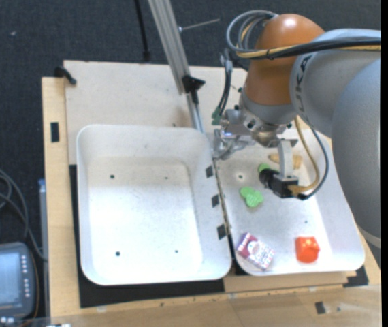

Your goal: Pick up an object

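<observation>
Hovering over the right bin's (330,203) far left corner, gripper (227,144), grip impossible to tell, green piece (252,197), orange block (307,249), patterned packet (256,251) nearer the front edge.

A bulky grey arm (344,94) is showing an orange band (282,53) above its wrist. Grey and yellow cables (248,29) are looping over the band, and a silvery metal gripper (231,138) is hanging below.

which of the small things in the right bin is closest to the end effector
The green piece, just below the end effector; the orange block and patterned packet lie farther, near the bin's front edge.
</observation>
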Controlling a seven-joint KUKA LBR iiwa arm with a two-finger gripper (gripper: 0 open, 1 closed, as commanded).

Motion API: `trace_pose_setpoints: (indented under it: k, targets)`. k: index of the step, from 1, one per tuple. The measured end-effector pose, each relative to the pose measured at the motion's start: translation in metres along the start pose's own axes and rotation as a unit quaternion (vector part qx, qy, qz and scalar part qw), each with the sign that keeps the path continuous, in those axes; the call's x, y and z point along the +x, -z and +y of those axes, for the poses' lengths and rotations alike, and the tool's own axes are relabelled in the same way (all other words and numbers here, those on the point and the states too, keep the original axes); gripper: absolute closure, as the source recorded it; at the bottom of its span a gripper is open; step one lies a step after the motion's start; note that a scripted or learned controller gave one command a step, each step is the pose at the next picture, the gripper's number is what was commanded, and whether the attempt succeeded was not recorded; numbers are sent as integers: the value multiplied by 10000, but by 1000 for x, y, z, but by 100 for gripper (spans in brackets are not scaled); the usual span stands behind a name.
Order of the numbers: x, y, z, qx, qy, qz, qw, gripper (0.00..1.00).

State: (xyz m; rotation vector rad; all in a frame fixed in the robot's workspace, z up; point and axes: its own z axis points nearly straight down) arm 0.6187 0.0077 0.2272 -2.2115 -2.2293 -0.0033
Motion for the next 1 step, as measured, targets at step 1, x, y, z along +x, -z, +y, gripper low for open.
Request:
trace_pose_setpoints:
  k: [1]
  targets:
    - [54, -5, 1, 1, -2, -5, 10000, 100]
